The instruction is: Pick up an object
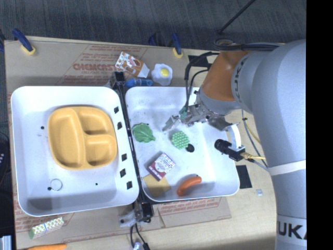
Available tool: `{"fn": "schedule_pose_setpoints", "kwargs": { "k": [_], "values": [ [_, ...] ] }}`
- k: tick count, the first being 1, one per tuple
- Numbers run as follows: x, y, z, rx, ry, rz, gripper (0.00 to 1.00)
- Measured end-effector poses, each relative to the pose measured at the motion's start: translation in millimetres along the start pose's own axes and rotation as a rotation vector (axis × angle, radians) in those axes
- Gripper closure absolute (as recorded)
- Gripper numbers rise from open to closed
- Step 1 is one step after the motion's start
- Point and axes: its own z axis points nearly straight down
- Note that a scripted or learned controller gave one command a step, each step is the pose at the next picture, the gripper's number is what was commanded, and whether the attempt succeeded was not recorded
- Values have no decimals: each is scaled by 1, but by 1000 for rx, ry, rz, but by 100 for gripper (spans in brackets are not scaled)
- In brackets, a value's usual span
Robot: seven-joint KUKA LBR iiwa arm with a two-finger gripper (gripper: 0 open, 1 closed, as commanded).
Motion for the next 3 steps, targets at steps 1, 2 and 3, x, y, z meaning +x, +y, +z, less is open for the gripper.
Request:
{"fn": "schedule_pose_setpoints", "kwargs": {
  "k": [1,2,3],
  "values": [
    [37,-21,11,2,1,-262,0],
    [37,-21,1,3,1,-268,100],
    [90,-32,-90,-2,-2,-565,100]
  ]
}}
